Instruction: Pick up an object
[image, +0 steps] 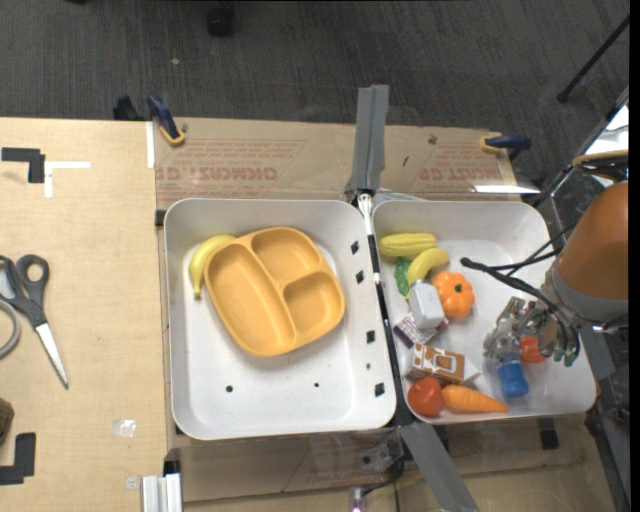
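Blue cup (513, 380) lies just below the hand (512, 335), right bin (480, 225).

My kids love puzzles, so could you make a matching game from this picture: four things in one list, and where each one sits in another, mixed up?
Things:
1. plate
2. scissors
3. carrot
4. corn

Places:
A. far end of the right bin
B. on the bench, left of both bins
C. in the left bin
D. near edge of the right bin

Pairs: 1-C, 2-B, 3-D, 4-A
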